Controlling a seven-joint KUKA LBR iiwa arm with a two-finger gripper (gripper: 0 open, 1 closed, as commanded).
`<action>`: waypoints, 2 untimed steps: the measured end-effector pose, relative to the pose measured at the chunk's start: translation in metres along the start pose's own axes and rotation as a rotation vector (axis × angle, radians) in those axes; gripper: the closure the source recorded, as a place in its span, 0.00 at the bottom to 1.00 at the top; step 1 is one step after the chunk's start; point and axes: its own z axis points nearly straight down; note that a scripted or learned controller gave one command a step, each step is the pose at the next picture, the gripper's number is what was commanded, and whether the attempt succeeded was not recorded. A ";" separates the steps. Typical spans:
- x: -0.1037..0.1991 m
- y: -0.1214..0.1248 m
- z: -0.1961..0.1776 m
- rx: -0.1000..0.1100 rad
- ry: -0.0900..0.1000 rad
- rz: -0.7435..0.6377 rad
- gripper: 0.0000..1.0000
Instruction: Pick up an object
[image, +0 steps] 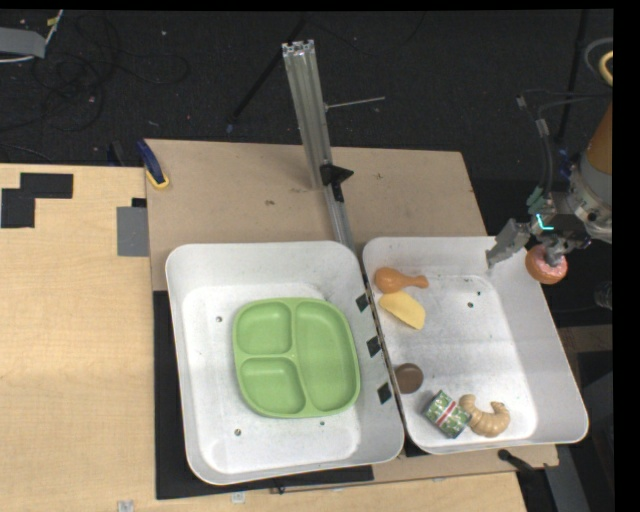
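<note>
My gripper (541, 247) hovers over the right rim of the right bin (520, 330), near its far corner. A pink frosted donut (548, 266) hangs just under it, between the fingers and raised above the rim. One grey finger (505, 243) sticks out to the left of the donut. Inside the right bin lie an orange drumstick (400, 280), a yellow wedge (405, 311), a brown disc (408, 377), a green can (445, 413) and a tan croissant (488, 418).
The left bin (200, 300) holds a green divided plate (297, 357). A metal post (312, 140) rises behind the gap between the bins. Black clips (372, 345) line the seam where the bins meet.
</note>
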 end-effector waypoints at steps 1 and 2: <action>0.000 0.000 -0.001 -0.001 0.000 0.000 0.00; 0.006 0.002 0.045 0.003 0.001 -0.001 0.00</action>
